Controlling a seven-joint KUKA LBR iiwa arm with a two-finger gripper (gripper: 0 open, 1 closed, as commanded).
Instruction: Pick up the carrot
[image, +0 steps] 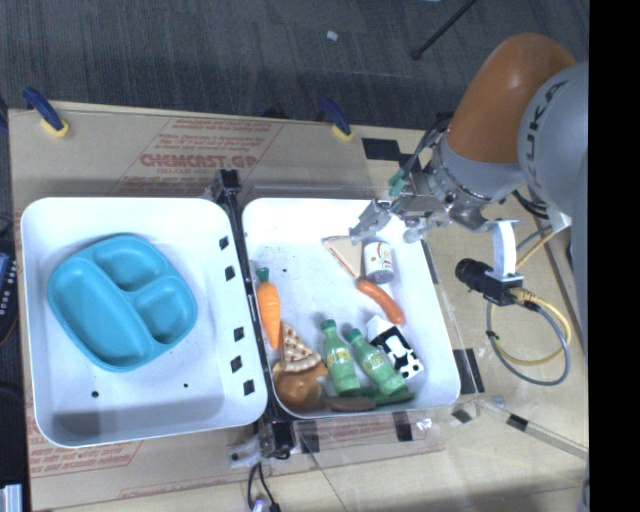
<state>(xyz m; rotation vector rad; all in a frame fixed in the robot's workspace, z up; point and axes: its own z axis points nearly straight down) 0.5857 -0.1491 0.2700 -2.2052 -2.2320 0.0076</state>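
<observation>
Status: the pick is not yet made; approach and grasp both remain.

1. Left bin (40, 330): holds 1 blue divided tray (120, 298). It plays no part in this task.
2. Right bin (300, 215): the carrot (269, 312) lies against the bin's left wall, at about 9 o'clock from the bin centre, green top toward 12 o'clock, orange tip toward 6 o'clock. Nothing touches it from above.
3. At 5 o'clock from the carrot, just beside its tip, lie a pizza slice (294, 345) and 2 green bottles (360, 362). A sausage (381, 299) lies at 3 o'clock, well apart.
4. Gripper (385, 215): positioned over the bin's 1 o'clock corner, well apart from the carrot. Nothing is seen between the fingers; whether they are spread or pressed together cannot be told.

Remaining, by judgement: travel toward 8 o'clock, descend, close, lift.
</observation>
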